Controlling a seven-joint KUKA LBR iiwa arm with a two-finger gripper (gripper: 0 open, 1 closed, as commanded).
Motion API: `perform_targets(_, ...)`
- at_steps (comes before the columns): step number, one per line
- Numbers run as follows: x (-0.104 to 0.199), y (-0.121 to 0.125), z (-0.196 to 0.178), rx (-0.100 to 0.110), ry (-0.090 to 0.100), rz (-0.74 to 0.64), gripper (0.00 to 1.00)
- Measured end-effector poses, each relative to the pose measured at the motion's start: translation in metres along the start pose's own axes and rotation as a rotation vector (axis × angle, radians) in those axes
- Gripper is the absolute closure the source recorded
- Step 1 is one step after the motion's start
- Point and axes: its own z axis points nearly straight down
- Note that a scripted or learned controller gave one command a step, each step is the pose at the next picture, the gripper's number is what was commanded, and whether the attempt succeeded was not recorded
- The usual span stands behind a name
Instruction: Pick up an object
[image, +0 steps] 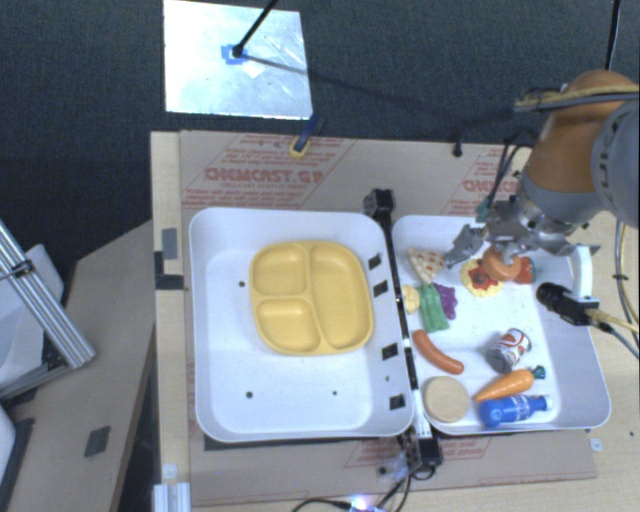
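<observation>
My gripper hangs over the back of the right bin, open, its grey fingers spread apart. Just below it an orange and red toy food lies on the bin floor, with nothing gripped. Around it lie a pizza slice, a green vegetable beside purple grapes, a sausage, a small can, a carrot, a blue bottle and a tan round biscuit.
The left bin holds a yellow divided plate. A black-clipped divider joins the two bins. The grey and orange arm comes in from the upper right.
</observation>
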Motion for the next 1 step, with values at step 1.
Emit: perform_targets(1, 0.0001, 0.0029, -0.0071, -0.013, -0.001, -0.002, 0.0)
